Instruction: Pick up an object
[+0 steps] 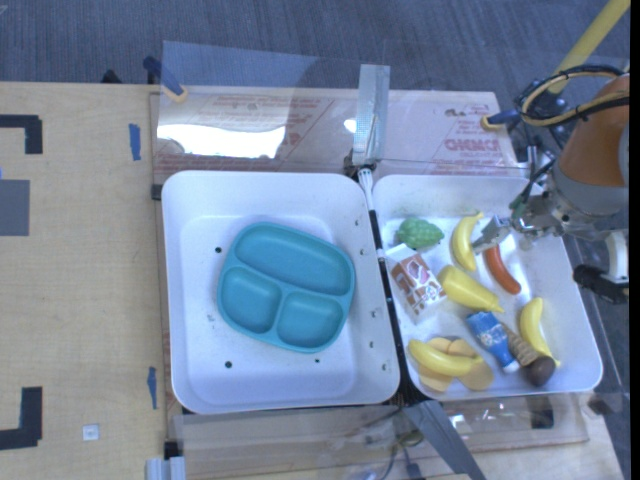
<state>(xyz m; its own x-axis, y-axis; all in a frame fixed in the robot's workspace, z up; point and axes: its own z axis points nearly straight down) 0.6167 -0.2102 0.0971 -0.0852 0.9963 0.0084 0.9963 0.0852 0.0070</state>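
Left bin: holds a teal divided tray lying flat at its centre, apparently a receiving dish. Right bin: holds the candidate objects, loosely scattered, namely a green broccoli piece, a wrapped snack packet, several bananas, a blue can and a red sausage. The scatter leaves gaps that should admit a grasp. Arm: reaches in from the right, wrist angled downward over the right bin's upper part. Tool: low, near the upper banana and the sausage; nothing is visibly between its fingers, and their opening cannot be determined.
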